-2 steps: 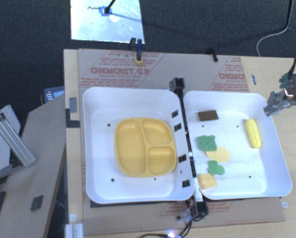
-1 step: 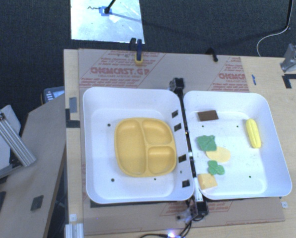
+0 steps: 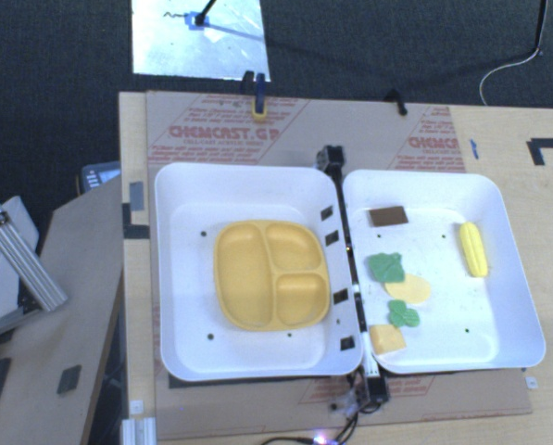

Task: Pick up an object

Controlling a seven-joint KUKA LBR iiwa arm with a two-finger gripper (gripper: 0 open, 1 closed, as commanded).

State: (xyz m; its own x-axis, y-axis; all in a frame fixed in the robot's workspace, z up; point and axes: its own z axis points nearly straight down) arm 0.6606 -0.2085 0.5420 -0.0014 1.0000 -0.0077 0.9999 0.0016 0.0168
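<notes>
The right white bin (image 3: 512,276) holds several small toy foods. A brown block (image 3: 387,216) lies near its back left. A yellow corn cob (image 3: 472,248) rests toward the right wall. Two green leafy pieces (image 3: 385,267) (image 3: 405,315) sit near the left wall, with a pale yellow round slice (image 3: 408,291) between them. A yellow-orange wedge (image 3: 386,338) lies at the front left corner. The left white bin (image 3: 183,202) carries a yellow divided plate (image 3: 270,273) with three compartments.
The bins stand on a brown cardboard sheet (image 3: 220,133) atop the wooden bench. A silvery sheet (image 3: 199,26) lies on the dark floor behind. A metal rail (image 3: 17,258) slants at the far left. A cable (image 3: 512,58) runs at the upper right.
</notes>
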